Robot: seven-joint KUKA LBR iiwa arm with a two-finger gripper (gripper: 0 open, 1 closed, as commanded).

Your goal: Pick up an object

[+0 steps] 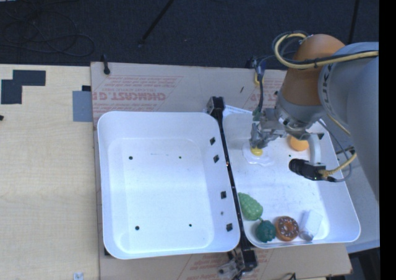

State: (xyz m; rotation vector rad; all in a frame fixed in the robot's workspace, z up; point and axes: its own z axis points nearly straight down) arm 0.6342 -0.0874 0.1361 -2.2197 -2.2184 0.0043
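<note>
The gripper (pixel 258 138) hangs low in the right bin (pixel 337 207), pinching a small yellow object (pixel 255 148), partly hidden by its fingertips. An orange ball (pixel 298 144) sits half behind the wrist. A clear item beneath the gripper is hard to make out.

Arm comes in from the right, orange band up top, wrist bent down, hand (pixel 258 139) pointing straight down, sitting low.
</note>
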